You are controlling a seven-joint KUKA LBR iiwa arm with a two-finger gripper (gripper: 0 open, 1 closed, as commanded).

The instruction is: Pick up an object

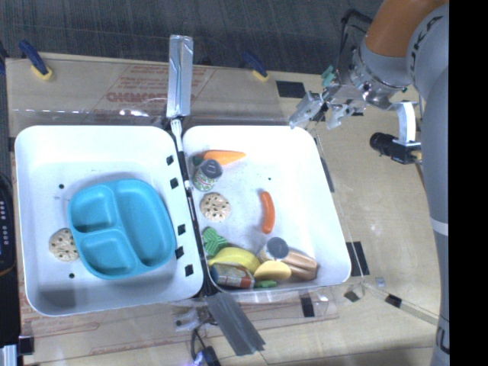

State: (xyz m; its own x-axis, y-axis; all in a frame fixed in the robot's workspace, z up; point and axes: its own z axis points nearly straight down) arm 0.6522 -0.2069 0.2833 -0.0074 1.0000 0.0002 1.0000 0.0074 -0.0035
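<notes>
Desk [381, 227] is light wood-tone, evenly lit, no hard shadows. Dark grey ribbed flooring [114, 10] runs along the top beyond the desk edge. Cardboard sheet [137, 86] with red print lies flat under the bin area, held by blue clamps [34, 59] at the far edge. Strips of black tape [357, 258] dot the desk surface. A silver tape strip [180, 75] runs upright at the centre seam.

The grey arm [427, 75] enters from the right, wrist angled left; the gripper [310, 113] hangs with fingers spread, holding nothing.
</notes>
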